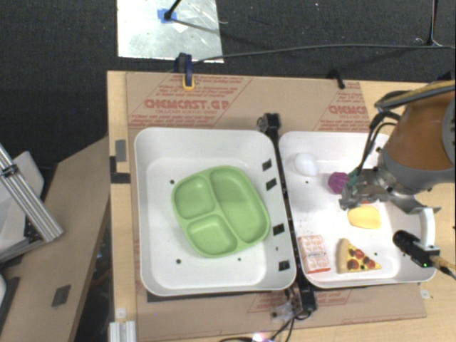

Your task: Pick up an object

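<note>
The right bin (324, 155) holds a white egg-like ball (306, 164), a purple object (337, 182), a yellow lemon-like piece (365, 216), a toy pizza slice (354, 256) and a small red-and-white packet (313, 253). My gripper (354, 193) hangs low in this bin, between the purple object and the yellow piece, just above the yellow one. The grey wrist with its orange band (422, 144) covers the bin's right side. Nothing can be made out between the fingers.
The left bin (157, 155) holds a green three-compartment plate (219, 210). A black clamp strip (278, 191) runs between the bins. A black fitting (413, 248) sits at the right bin's near right corner. Cardboard (242, 98) lies under both bins.
</note>
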You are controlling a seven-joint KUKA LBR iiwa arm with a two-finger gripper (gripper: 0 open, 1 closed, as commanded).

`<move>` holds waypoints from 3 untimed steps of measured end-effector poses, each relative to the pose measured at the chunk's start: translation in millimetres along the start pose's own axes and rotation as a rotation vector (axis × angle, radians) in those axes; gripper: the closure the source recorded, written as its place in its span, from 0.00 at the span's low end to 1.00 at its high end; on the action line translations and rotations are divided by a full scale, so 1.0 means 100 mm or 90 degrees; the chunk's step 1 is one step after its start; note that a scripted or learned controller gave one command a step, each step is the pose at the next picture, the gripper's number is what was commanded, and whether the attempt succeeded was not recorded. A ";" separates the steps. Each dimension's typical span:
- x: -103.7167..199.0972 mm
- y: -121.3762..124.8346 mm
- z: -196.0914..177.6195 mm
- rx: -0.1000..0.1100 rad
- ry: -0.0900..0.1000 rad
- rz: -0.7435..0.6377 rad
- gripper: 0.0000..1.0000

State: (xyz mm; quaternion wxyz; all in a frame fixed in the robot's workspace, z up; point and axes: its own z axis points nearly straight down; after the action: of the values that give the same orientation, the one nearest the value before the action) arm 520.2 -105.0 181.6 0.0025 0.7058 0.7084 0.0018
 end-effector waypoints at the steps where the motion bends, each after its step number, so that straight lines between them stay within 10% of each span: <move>1: 0.00 0.02 -0.26 0.001 0.000 0.000 1.00; 3: 1.09 0.03 -0.35 0.002 0.003 -0.005 1.00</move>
State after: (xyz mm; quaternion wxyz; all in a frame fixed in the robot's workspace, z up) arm 522.3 4.1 216.3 0.0000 0.7031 0.7111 0.0020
